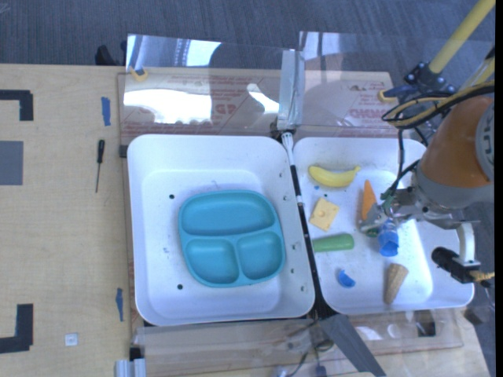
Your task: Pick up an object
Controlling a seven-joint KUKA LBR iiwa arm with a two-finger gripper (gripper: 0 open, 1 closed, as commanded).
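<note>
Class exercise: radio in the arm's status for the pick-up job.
Gripper low in right bin, beside carrot. Blue object just below it. Nothing seen held. Banana, cheese nearby.

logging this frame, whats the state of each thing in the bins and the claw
tray: flat in left bin, its compartments bare
banana: lying at the back of the right bin
cheese: lying flat, apart from the banana
carrot: lying on end-to-end line beside the claw
green piece: lying on its side
cone: lying near the front
small blue piece: lying loose
blue cylinder: right under the claw
claw: low in right bin
</note>
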